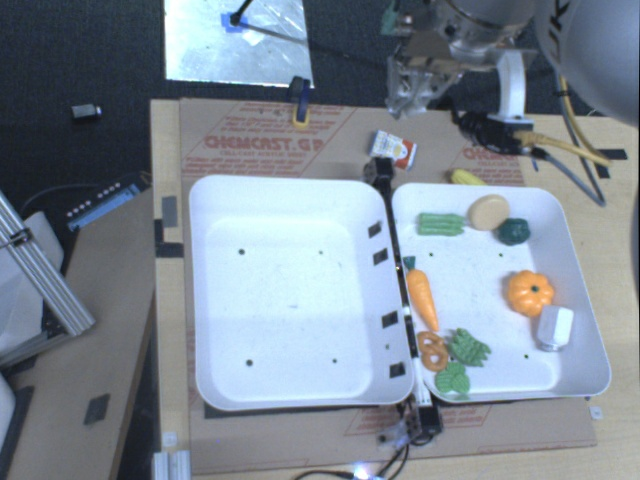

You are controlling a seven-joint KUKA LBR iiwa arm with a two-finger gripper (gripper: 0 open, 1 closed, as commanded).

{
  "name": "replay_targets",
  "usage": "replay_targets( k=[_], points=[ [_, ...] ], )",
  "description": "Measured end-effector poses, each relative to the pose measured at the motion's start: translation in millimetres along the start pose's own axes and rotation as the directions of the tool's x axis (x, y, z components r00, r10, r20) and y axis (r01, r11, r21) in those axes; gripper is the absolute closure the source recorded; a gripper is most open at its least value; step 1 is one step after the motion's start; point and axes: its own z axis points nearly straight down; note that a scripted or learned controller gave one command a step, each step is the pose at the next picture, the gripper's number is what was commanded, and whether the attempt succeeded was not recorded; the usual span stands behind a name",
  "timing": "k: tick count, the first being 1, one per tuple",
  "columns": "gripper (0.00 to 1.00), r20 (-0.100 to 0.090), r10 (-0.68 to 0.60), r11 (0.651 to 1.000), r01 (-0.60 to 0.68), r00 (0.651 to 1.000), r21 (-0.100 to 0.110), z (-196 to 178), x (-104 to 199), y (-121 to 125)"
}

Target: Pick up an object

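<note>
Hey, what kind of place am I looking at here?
Probably a robotics lab test bench: a robot arm reaches over two white bins, the right one holding toy food such as a carrot and pumpkin.

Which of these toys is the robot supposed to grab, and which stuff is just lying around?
For the job, in the right bin:
carrot, pumpkin, pretzel, green bean pod, beige round piece, dark green piece, white block, leafy greens. The gripper hangs above the bench.

Just lying about:
small carton, yellow piece, yellow clamp, foil sheet.
</note>
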Motion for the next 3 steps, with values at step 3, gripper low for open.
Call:
replay_targets(
  k=[3],
  points=[
    [1.0,0.001,0.001,1.0,-0.001,1.0,0.002,-54,-19,11]
  ],
)
